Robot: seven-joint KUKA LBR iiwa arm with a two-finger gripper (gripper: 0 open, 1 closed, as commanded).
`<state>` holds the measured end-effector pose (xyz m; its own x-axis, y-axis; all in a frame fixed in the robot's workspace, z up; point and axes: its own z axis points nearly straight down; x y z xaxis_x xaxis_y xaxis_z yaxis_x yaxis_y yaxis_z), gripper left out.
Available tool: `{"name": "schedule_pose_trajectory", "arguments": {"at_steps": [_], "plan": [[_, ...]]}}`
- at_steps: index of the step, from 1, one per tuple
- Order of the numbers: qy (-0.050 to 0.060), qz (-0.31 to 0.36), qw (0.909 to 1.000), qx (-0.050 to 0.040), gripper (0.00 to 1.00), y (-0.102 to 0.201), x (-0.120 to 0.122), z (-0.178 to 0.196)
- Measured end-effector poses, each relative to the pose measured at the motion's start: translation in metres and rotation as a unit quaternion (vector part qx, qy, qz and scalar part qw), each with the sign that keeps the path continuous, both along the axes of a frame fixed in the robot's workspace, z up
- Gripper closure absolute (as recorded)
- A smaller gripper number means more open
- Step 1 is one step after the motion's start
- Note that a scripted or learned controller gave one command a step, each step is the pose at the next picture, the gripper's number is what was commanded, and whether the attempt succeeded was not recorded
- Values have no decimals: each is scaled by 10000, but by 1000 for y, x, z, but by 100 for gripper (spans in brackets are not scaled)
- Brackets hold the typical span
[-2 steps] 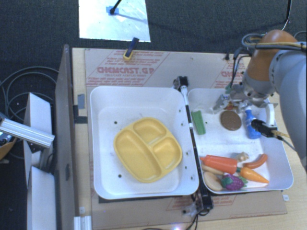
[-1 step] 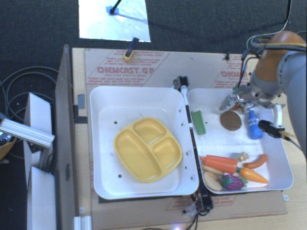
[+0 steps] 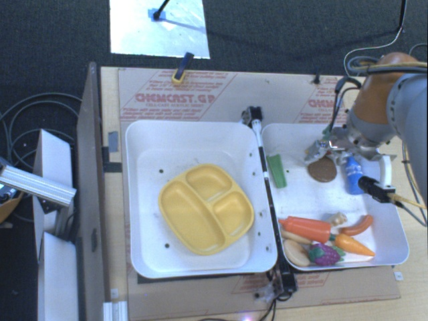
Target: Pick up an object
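The grey arm with its orange band reached in from three o'clock, and its hand hung low over the far part of the right-hand shallow white bin. Whether the hand was apart or together could not be told; its metal tip was a blur just above a flat round brown disc, which lay on the bin floor at about six o'clock from the tip, very near or touching it. Nothing could be seen clamped in the hand.

The disc looked plain, dull brown and thin like a biscuit. At three o'clock from it stood a small blue bottle-shaped object, partly behind the arm's black fitting. At nine o'clock from the disc, against the bin's wall, lay a green rectangular block.

Along the bin's near edge, at six o'clock, sat a heap of toy food: a long orange carrot with a pale end, a smaller orange carrot, a reddish sausage shape and a purple bunch with green leaves.

The left-hand white bin held a yellow plastic divided plate with three compartments, tilted on the diagonal. Both bins rested on a cardboard-covered tabletop.
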<state>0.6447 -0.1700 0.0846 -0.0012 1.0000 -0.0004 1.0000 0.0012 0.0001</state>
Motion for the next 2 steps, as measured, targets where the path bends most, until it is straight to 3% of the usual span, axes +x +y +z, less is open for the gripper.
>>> {"name": "schedule_pose_trajectory", "arguments": {"at_steps": [1,2], "plan": [[-11,-1,10000,-4,0,-11,-9,0],[-35,9,10000,-6,100,-11,-7,12]]}}
